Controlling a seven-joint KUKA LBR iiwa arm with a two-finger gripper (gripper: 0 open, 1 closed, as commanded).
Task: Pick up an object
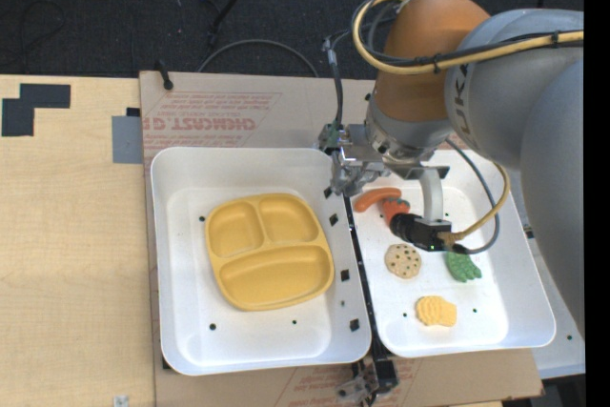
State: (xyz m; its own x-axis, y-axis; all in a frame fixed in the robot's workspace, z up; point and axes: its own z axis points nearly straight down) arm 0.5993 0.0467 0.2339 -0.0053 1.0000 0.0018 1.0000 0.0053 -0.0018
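Orange toy [378,198] is my likely target, judging by how near it is to my gripper [351,178]. It lies in the upper-left part of the right bin [534,319], close to the wall where the 2 bins meet and just right of the gripper. The gripper sits low over that bin's left rim, near the back corner. I can't tell if it's open or closed because the wrist body hides that, and I see nothing held. Step in hand, my guess: lining up for a grasp on the orange toy. To do it well, I'd shift right off the rim until centred over the toy, turn so the closing direction crosses its short width, then come straight down. The bin wall on the left leaves little room there. Risks: clipping the rim, or nudging the toy toward the cookie [403,260] below it. Toy look: elongated, slightly curved, orange with a redder end on the right, smooth and plastic-looking, lying flat with its long axis roughly left-right, partly hidden by my wrist hardware. The same bin also has a green piece [463,266] and a yellow piece [436,311], each apart from the others. The left bin [181,205] holds 1 yellow divided plate [272,253] with 3 compartments.
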